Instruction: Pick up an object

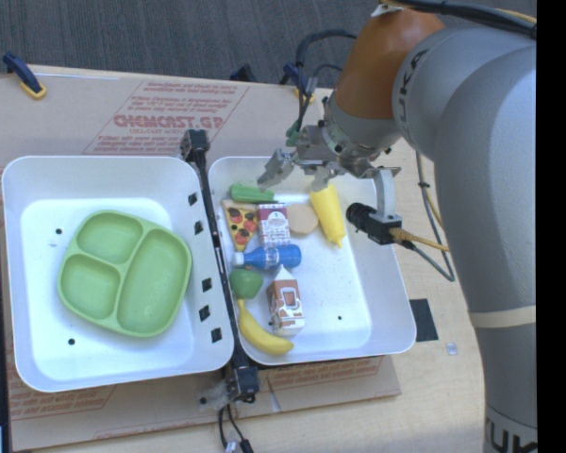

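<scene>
Corn (328,213) lies just near-right of the spread-fingered, unladen gripper (307,170) (1 arm), long axis running near-far.

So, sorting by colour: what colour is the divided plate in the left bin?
Light green divided plastic plate, seen in the camera view.

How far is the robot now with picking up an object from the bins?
Nothing looks picked up yet. The gripper hangs over the far end of the right bin, above the green pickle and beside the corn cob, with nothing seen between its fingers. The grasp and the lift are left. The banana and cartons lie untouched.
</scene>
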Tool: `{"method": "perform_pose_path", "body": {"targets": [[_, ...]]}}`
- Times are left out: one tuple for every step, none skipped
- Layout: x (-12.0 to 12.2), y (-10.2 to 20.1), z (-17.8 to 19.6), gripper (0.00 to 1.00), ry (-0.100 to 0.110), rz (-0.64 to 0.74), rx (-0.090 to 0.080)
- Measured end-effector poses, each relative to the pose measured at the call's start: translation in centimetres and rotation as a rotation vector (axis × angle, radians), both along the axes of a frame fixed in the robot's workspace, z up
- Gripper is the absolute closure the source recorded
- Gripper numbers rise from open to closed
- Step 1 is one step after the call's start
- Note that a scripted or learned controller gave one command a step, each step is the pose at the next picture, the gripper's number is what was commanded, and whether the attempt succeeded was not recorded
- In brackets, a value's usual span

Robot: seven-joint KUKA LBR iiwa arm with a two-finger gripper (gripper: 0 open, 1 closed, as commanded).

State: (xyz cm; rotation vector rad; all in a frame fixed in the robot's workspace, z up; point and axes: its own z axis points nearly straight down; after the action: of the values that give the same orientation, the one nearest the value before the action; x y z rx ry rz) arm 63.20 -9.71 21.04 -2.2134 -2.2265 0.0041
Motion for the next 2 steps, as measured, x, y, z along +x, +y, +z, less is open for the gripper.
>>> {"method": "perform_pose_path", "body": {"targets": [[-10.3, 1.6, -1.9, 0.0, 0.002, 0.0, 0.0], [-8.7, -3.5, -11.9, 0.0, 0.002, 0.0, 0.0]]}}
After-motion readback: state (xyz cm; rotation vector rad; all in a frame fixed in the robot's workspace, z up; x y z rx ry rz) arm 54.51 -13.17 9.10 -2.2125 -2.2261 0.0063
